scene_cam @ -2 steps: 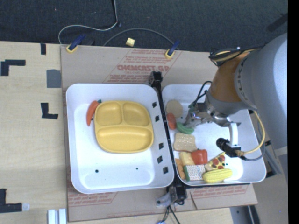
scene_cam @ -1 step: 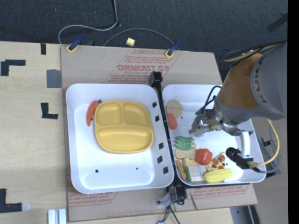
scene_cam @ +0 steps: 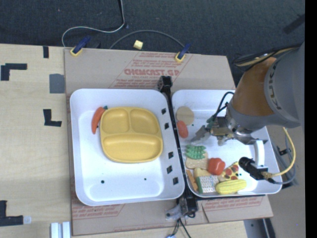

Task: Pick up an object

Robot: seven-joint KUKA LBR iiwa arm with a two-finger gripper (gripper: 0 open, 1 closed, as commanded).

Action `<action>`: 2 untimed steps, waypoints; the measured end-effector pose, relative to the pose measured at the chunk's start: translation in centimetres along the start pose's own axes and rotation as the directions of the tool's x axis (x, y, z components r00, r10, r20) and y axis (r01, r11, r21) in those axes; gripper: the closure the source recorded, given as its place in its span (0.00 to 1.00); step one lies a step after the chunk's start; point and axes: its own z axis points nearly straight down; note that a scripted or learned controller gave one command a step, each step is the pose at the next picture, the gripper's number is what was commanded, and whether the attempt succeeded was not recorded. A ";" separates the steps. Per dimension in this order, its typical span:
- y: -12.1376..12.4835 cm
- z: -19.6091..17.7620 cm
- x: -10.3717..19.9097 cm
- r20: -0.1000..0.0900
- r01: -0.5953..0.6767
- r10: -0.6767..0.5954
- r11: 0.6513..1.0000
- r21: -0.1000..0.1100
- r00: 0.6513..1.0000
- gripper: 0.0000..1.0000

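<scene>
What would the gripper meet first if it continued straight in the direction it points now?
Probably the green toy just ahead of the gripper, pointing down-left; depth is unclear from above.

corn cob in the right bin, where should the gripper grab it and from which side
Grip the yellow toy corn cob across its narrow middle, coming straight down from above. It lies flat and lengthwise along the near wall of the right white bin, so the fingers should close across its short width; the red toy tomato sits apart behind it.

Yellow tray (scene_cam: 131, 134), orange carrot (scene_cam: 97, 119), 2 white bins (scene_cam: 79, 148), red tomato (scene_cam: 216, 166), yellow corn (scene_cam: 231, 186)
</scene>
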 end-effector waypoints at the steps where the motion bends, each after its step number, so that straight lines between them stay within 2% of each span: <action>1: 3.3 5.6 -0.1 0.002 0.001 -0.001 1.000 0.001 1.000 0.00; 2: 7.0 4.2 -0.4 0.001 0.001 -0.001 1.000 -0.004 1.000 0.00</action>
